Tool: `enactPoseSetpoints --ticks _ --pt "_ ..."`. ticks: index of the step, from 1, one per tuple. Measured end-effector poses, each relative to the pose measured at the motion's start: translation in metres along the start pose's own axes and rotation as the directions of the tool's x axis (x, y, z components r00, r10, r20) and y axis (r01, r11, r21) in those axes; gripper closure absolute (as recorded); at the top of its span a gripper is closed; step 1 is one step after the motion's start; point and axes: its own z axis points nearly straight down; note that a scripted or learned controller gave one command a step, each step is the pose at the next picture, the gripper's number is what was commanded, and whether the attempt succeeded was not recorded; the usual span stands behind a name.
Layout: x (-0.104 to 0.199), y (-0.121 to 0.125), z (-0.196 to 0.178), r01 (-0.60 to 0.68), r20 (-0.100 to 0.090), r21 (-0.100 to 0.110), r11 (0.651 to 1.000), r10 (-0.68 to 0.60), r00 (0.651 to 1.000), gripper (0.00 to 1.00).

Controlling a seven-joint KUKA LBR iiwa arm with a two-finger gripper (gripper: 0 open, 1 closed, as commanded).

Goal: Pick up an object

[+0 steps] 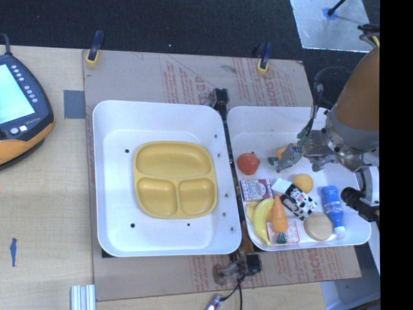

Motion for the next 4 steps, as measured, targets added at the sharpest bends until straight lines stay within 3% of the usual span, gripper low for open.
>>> enactPoseSetpoints --ticks 1,2,3,4 --pt "-0.044 -0.003 0.103 0.002 0.001 -0.001 1.000 -0.002 1.000 0.00" --pt "0.000 0.048 0.118 0.003 0.002 0.000 1.000 -0.003 1.000 0.00" --pt "-0.005 0.101 0.118 -0.002 0.000 -0.002 1.000 0.002 1.000 0.00" --pt "-0.006 0.101 0.108 0.000 -0.001 0.000 1.000 0.000 1.000 1.00"
